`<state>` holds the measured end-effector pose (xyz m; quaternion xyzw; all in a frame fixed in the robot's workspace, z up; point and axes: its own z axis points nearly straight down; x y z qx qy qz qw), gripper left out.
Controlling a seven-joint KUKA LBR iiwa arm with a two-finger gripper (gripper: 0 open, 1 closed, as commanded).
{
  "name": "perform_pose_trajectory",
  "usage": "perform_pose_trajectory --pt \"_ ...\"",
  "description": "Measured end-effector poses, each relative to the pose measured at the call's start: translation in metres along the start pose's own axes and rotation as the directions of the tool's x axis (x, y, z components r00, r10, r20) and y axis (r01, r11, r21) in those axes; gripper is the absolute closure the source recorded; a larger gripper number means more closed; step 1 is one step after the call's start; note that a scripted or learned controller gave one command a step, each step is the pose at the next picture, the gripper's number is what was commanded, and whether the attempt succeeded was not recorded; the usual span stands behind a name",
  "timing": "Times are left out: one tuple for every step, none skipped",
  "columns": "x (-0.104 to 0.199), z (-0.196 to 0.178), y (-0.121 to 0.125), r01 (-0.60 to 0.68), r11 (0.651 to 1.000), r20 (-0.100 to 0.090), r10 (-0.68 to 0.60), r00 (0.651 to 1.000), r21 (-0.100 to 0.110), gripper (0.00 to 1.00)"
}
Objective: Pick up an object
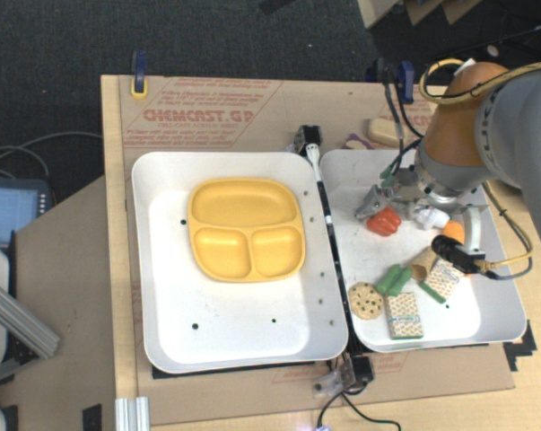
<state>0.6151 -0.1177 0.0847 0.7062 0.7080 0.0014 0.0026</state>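
My gripper (379, 204) is low in the right bin (499, 326), near its back left part. Its tip sits right at the upper edge of a red rounded object (385, 224), touching or just above it. The grey arm with its orange band (451, 124) comes in from the right and hides the bin's back right corner. A white object (431, 215) and an orange carrot-like piece (453, 233) lie just right of the red object.
Toward the front of the right bin lie a chocolate-chip cookie (366, 302), a green piece (394, 280) and two cracker-like packets (404, 316) (442, 280). The left bin (162, 303) holds a yellow divided plate (247, 227). A black cable (503, 263) loops over the right bin's edge.
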Motion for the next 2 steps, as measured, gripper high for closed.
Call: perform_pose_trajectory --pt "0.0 -0.012 -0.001 -0.003 1.0 0.0 0.003 1.0 -0.002 1.0" --pt "0.059 -0.106 -0.057 0.003 1.0 -0.005 -0.003 1.0 0.003 1.0"
